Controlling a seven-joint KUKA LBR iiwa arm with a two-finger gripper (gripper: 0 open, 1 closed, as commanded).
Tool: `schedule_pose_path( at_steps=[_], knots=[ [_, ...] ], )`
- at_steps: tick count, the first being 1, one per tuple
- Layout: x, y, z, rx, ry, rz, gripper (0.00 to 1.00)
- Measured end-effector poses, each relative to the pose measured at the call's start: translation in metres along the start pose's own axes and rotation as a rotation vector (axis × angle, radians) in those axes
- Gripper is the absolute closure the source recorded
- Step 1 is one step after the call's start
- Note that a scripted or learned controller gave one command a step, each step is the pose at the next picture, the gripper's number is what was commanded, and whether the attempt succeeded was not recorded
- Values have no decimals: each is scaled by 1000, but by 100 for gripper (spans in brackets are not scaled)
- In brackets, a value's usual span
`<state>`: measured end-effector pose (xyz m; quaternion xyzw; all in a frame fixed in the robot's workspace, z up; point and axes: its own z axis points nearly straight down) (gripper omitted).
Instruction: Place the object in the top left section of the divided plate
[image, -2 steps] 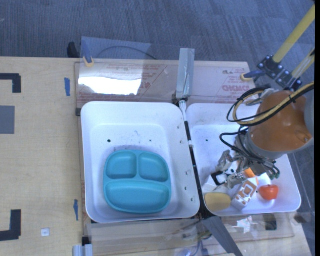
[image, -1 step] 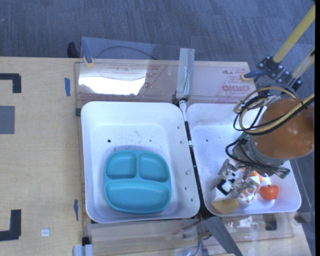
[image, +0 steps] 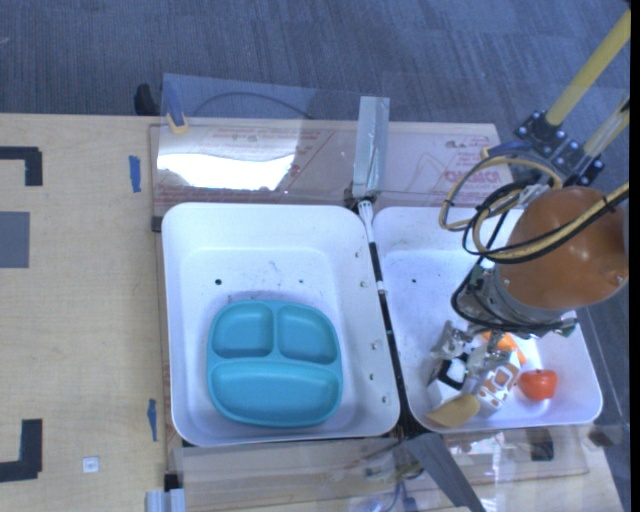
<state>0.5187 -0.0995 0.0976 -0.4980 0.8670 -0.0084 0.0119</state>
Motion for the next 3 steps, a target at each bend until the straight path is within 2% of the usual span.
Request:
schedule_pose_path(
  at_steps=[1,2,3],
  knots=[
    [10,19,-2,26,-16,-231,100],
    [-43,66,-89,-25,0,-478,100],
    [-36,56,-245,-23,0,-681,100]
  ],
)
